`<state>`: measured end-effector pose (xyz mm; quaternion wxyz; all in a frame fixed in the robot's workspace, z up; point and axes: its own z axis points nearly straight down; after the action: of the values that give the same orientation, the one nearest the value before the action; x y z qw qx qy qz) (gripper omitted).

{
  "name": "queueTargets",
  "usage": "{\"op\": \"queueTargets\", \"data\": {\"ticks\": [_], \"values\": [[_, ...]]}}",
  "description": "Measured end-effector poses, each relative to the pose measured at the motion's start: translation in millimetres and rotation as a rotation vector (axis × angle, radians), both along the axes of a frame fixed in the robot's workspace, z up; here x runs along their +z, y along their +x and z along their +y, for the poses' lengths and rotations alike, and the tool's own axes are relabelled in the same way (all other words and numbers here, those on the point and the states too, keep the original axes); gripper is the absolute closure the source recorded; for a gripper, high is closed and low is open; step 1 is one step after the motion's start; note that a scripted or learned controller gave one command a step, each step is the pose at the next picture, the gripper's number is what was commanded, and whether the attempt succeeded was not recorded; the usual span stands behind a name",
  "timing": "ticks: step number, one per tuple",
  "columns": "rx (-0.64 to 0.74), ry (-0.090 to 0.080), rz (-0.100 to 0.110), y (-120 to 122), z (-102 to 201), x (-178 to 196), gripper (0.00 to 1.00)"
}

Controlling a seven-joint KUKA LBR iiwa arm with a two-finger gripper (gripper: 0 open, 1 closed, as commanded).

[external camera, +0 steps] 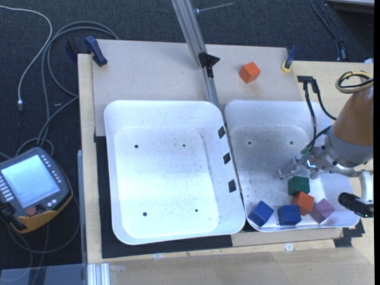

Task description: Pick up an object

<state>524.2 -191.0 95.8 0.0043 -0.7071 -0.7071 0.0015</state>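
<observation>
My gripper [292, 172] hangs in the right bin [261, 123]; whether it's open, I cannot tell. The green cube [298, 186] sits just at five o'clock from it.

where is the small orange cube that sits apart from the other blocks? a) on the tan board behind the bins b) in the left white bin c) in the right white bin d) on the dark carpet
a: the lone small orange cube rests on the tan board, behind the right white bin.
</observation>
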Motion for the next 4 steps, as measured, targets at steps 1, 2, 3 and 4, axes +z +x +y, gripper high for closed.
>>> {"op": "queueTargets", "data": {"ticks": [1,2,3,4], "values": [[0.003,0.001,-0.003,-37,53,3,0.00],[0.001,-0.003,-0.010,-34,50,14,1.00],[0.008,-0.002,-0.016,-42,119,108,1.00],[0.004,-0.005,-0.017,4,119,162,1.00]]}}
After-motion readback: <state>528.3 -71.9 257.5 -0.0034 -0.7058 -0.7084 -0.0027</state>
